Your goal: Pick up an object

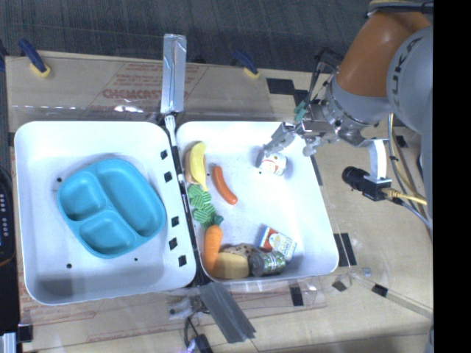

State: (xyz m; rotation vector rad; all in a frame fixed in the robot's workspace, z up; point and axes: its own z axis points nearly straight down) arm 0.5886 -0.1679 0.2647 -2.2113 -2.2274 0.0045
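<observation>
White small pot (272, 165) clamped in tool (275, 148), near right bin (313, 197) far edge, bare floor around.

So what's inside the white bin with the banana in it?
The right bin holds a banana, hot dog, lettuce, carrot, bread, can, two small cartons. Anything underneath them is covered.

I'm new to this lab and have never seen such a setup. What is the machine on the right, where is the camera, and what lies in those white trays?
One camera looks down at a slant. The grey arm with the orange band is a robot; its gripper hangs over a small white object in the right bin, which also holds a banana, a sausage, a carrot, a can and a small carton. The left bin holds a blue divided plate. I cannot tell whether anything is gripped.
</observation>
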